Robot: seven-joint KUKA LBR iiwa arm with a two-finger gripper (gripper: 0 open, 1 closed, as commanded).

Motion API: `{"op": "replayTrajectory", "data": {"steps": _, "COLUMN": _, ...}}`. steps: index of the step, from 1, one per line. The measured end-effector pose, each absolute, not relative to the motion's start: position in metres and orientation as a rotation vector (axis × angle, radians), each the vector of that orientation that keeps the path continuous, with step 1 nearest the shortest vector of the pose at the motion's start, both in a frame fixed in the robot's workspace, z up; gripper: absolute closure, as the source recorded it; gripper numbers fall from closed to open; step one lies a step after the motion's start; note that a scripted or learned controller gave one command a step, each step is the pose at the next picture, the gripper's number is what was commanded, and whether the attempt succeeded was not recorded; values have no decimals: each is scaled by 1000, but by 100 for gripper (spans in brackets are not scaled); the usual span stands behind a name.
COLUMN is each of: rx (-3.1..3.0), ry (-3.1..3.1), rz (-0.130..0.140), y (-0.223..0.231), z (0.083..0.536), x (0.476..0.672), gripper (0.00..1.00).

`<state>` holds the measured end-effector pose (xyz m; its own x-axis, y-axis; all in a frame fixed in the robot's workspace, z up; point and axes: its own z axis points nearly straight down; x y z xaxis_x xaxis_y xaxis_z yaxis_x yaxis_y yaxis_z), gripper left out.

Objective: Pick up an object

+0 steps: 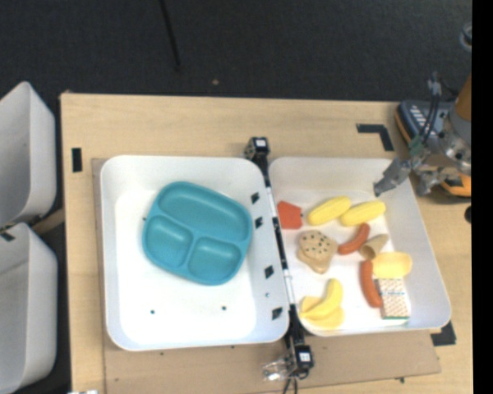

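Tool [392,180] — finger state unclear — hovers near smooth yellow plastic ovals [346,212] in the glossy right bin [431,277].

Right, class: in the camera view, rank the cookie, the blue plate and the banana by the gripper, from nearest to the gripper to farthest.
Gripper is at the right bin's upper right.
1. Cookie, middle of the right bin.
2. Banana, near the right bin's bottom edge.
3. Blue plate, in the left bin.
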<state>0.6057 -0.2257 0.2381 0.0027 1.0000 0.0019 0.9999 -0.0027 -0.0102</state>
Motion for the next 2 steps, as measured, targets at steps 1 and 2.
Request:
{"op": "replayTrajectory", "data": {"steps": 1, "rx": -2222, "ry": -2220, "rz": 1, "y": -225, "z": 244, "x": 608, "gripper": 0}}
{"op": "replayTrajectory", "data": {"steps": 2, "rx": -2218, "ry": -2218, "rz": 8, "y": -228, "z": 187, "x": 597, "gripper": 0}}
